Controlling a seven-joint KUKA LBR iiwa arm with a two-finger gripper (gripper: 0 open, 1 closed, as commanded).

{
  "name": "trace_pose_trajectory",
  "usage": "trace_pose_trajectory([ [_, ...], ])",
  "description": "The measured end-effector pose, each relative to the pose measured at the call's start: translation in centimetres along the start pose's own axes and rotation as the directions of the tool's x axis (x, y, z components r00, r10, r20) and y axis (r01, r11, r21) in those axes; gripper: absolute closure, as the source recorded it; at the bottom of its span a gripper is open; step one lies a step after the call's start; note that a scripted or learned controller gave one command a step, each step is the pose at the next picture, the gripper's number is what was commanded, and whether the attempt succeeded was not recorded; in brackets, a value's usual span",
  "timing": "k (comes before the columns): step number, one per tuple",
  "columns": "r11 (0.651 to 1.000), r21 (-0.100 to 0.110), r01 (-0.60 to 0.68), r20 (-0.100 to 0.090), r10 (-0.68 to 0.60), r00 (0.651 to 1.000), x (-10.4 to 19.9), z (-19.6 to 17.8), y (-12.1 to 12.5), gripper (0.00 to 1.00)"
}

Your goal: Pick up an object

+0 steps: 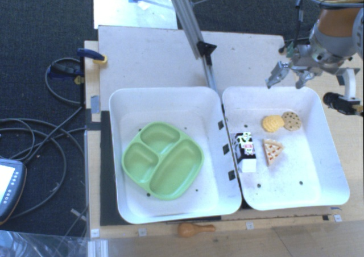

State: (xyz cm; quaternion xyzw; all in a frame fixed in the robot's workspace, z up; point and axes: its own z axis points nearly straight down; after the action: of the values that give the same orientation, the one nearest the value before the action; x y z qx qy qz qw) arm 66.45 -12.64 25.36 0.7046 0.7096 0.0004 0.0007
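Hovering open and empty above the right bin [330,153], the gripper [289,77] has grasped nothing; every item lies untouched.

A yellow waffle [272,123] and a brown cookie [292,120] are lying flat, touching, in the right bin [318,193]. A pizza slice [273,150] is lying below them, with a small carton [246,150] sitting beside it by the bin's left wall.
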Motion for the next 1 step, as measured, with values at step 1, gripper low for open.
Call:
trace_pose_trajectory([
  [1,1.0,0.0,0.001,0.001,-0.001,1.0,-0.03,-0.01,0.0,0.0],
])
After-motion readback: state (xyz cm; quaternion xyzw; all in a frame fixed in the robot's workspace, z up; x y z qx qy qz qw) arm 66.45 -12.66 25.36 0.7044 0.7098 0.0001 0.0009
